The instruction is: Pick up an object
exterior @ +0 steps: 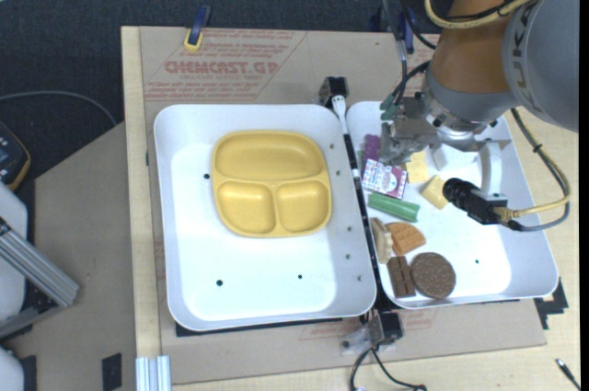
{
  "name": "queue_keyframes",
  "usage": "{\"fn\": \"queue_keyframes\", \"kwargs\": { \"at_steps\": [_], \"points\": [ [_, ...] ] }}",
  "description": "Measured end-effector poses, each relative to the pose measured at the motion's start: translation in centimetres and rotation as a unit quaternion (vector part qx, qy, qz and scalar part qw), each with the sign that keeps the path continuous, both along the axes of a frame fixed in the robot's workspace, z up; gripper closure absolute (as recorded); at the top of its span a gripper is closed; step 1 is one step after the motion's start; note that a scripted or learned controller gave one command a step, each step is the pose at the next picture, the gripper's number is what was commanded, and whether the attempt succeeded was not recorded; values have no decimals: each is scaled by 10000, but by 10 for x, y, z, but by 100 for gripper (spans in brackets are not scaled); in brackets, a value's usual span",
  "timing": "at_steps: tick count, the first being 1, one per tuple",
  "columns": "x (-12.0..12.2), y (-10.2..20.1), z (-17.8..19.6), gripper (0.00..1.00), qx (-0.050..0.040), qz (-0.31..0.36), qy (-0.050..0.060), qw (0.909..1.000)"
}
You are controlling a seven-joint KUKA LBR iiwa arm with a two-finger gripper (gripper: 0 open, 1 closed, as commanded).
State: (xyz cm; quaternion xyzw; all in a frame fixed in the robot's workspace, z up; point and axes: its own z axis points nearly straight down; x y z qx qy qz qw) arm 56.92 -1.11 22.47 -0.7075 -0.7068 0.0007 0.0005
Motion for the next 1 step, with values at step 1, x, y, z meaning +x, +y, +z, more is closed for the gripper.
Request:
{"fn": "queue_keyframes", "kwargs": {
  "at_steps": [1],
  "points": [
    [1, 3, -4, 100, 1, 4, 4, 10000]
  ]
}}
